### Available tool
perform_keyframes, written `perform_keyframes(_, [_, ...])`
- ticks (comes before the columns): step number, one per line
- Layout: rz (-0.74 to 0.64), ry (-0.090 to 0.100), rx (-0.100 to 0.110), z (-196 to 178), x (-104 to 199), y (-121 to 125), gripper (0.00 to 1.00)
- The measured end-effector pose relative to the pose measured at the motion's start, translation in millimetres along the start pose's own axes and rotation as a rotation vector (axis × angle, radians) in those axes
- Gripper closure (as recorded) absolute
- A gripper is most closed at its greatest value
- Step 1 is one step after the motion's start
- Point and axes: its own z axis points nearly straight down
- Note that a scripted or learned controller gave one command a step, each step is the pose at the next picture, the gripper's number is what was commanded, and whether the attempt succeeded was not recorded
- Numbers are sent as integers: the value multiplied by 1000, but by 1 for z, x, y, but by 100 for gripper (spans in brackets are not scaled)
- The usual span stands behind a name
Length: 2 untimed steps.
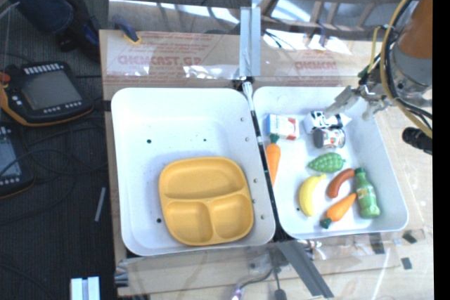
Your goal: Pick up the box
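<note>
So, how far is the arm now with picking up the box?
Nothing looks done yet: the small white and red box lies at the back of the right white bin, beside the upper orange carrot. In hand: the gripper hangs over the small can, apart from the box. Left: reaching, grasping and lifting.

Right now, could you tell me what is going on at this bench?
The robot arm reaches in from the right, its hand over the back of the right bin, above a small can. The box it should pick lies untouched at that bin's back left corner. A yellow tray sits in the left bin.
</note>
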Motion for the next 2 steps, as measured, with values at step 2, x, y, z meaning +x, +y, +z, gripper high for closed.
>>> perform_keyframes(2, [565, -2, -21, 151, 41, -106, 0])
